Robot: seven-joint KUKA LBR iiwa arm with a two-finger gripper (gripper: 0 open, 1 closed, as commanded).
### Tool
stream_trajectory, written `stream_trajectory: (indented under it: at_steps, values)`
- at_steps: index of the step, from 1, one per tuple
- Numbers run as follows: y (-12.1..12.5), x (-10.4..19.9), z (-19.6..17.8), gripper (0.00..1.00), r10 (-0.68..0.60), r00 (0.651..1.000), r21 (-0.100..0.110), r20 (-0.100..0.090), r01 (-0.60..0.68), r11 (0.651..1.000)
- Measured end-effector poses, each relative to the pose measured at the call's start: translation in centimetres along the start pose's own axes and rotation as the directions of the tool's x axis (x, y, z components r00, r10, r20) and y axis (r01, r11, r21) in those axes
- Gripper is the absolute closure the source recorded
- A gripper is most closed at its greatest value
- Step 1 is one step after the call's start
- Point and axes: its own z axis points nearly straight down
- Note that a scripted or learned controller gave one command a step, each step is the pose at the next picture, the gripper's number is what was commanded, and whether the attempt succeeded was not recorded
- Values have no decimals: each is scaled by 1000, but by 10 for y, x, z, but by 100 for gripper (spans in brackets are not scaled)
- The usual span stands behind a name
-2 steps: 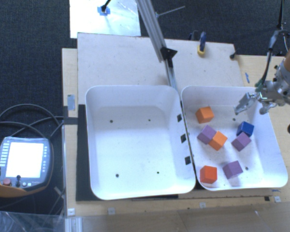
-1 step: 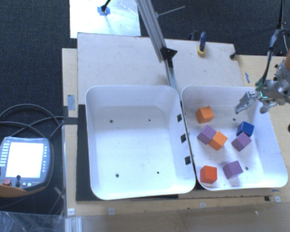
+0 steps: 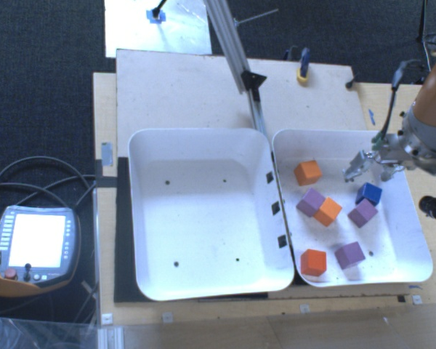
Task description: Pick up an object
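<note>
Blocks are what you are after, and all seven lie in the right bin (image 3: 414, 264): an orange block (image 3: 307, 171) at the far side, a purple one (image 3: 310, 201) touching a second orange one (image 3: 328, 211) in the middle, a blue block (image 3: 369, 193) with a purple block (image 3: 362, 213) just near of it, and an orange block (image 3: 313, 262) and purple block (image 3: 349, 254) along the near edge. The left bin (image 3: 142, 195) is not in play. Your pincer (image 3: 361, 166) hangs over the far right part of the right bin, just far of the blue block, with nothing between its fingers; whether it is spread or clenched, you cannot tell from here. You look to be at the approach step, nothing lifted yet. The blue block seems the likeliest target; the next move calls for centring over it and descending without nudging the purple neighbour.
</note>
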Motion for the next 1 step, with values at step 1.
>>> stream_trajectory:
  at_steps: [1]
  values:
    - [-1, -3, 42, 0, 0, 1000, 0, 0, 0, 1000]
